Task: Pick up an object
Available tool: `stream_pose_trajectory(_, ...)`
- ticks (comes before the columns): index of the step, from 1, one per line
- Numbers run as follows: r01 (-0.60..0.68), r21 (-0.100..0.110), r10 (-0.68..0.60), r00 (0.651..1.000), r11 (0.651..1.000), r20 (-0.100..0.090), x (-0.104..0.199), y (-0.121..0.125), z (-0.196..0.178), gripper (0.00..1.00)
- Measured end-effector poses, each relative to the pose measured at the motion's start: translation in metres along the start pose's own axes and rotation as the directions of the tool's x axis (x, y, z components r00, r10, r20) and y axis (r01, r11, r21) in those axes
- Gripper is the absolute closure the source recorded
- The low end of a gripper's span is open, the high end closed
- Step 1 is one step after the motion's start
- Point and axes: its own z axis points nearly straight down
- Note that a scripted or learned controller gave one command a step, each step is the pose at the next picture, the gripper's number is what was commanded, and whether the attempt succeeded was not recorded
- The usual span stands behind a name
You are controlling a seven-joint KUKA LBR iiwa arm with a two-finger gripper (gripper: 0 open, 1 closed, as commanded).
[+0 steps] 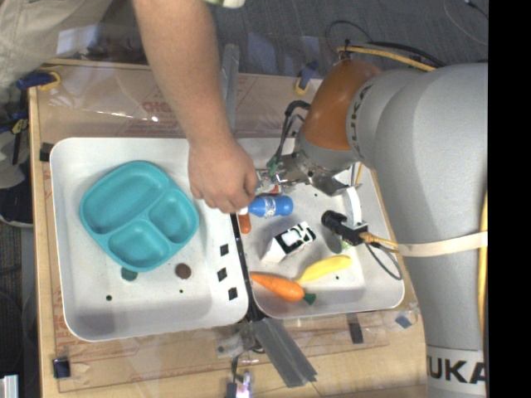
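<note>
My gripper (275, 175) hangs over the far left part of the right bin (377, 293), just above a blue bottle-like object (270, 206) with a white label. A person's hand (221, 182) reaches down from the top of the view and is closed right beside the gripper, over the divider between the bins. A black-and-white object (294, 239), a yellow banana (325, 268) and an orange carrot (278, 286) lie nearer the front of the right bin. I see nothing clearly held in the gripper.
A teal divided plate (137, 214) fills much of the left bin (83, 317), with a small brown piece (183, 269) in front of it. The person's forearm (178, 65) crosses the back of the left bin. My grey arm (423, 164) covers the right side.
</note>
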Motion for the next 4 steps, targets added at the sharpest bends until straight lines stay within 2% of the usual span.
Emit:
stream_pose_trajectory(1,0.005,0.005,-0.005,1.000,1.000,-0.005,0.002,0.000,-0.009,1.00)
stream_pose_trajectory(2,0.005,0.005,-0.005,1.000,1.000,-0.005,0.002,0.000,-0.009,0.00)
stream_pose_trajectory(3,-0.178,0.014,0.178,0.984,0.984,-0.014,-0.002,-0.006,0.005,0.00)
stream_pose_trajectory(4,0.201,0.006,-0.201,0.979,0.980,-0.017,-0.018,-0.054,-0.057,0.00)
